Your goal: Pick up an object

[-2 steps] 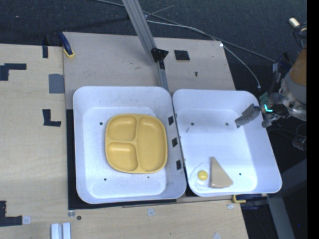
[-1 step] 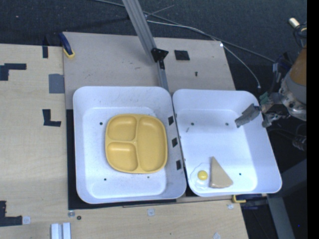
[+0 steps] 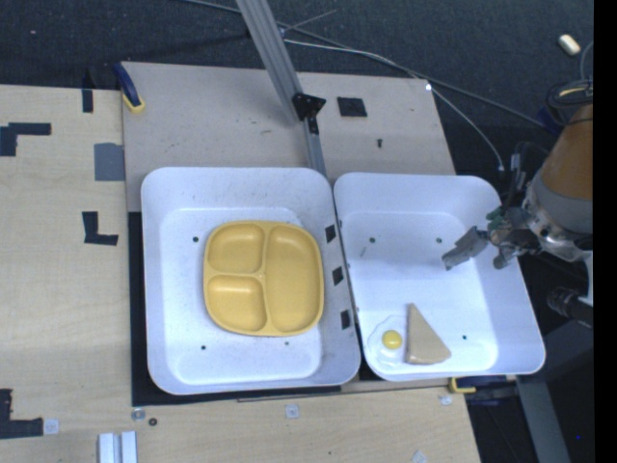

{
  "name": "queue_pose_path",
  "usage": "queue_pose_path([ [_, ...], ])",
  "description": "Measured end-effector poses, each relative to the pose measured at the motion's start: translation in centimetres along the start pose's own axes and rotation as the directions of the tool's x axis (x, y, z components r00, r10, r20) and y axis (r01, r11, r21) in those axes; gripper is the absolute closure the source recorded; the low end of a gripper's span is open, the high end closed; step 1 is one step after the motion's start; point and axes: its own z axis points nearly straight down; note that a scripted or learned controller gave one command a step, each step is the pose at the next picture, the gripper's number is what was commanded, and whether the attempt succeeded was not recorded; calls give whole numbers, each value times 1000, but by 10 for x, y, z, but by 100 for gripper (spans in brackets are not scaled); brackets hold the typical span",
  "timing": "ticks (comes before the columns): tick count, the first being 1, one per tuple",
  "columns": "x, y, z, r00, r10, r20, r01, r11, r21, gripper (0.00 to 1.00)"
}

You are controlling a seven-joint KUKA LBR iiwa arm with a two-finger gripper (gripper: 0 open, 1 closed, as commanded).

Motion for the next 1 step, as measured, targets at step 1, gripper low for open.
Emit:
queue_pose_path([
  [1, -2, 2, 44, 1000, 0, 1, 0, 1000, -2, 0],
])
